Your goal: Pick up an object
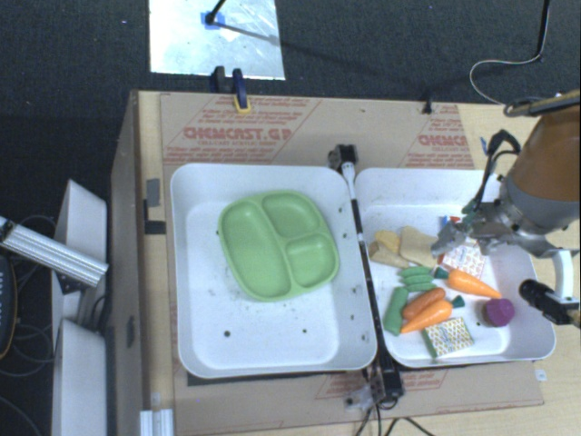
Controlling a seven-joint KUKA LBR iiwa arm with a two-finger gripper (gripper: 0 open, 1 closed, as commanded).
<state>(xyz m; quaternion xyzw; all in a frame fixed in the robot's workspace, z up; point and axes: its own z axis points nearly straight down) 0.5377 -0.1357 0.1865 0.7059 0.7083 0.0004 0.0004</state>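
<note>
Over right bin (536,339), gripper (451,240) low above crowded toy food: carrots (427,310), green pods (417,275), purple ball (498,312). Can't tell grip state. Nothing visibly held. Risk: pinching two touching pieces, or nudging the pile aside and closing on air.
</note>
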